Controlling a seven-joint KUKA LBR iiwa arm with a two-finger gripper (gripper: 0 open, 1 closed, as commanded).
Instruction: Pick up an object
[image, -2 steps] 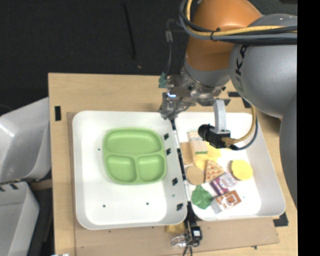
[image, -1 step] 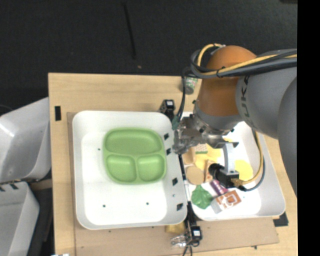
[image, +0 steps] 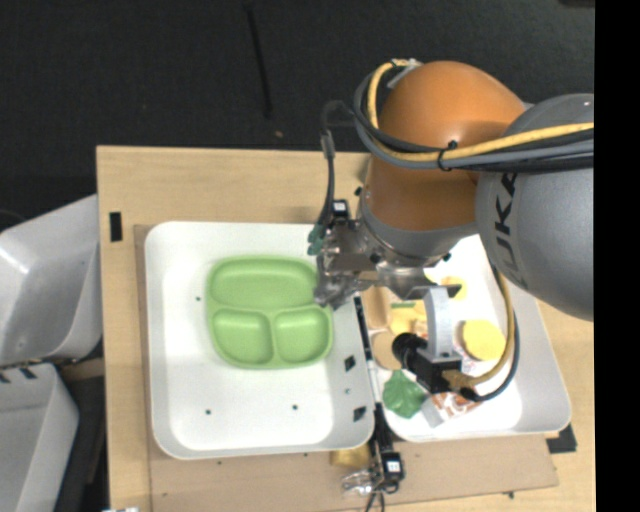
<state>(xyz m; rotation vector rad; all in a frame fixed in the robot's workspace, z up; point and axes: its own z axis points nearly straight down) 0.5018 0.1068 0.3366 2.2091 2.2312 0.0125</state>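
Orange wrist (image: 440, 140) looms over right bin (image: 530, 400); pincer (image: 335, 275) state unreadable. Approach step: next, descend onto green block (image: 404, 395).

A robotics lab: a plywood bench (image: 120, 190) carries two white bins (image: 170, 330), with a cabled industrial arm (image: 440, 150) over dark flooring.
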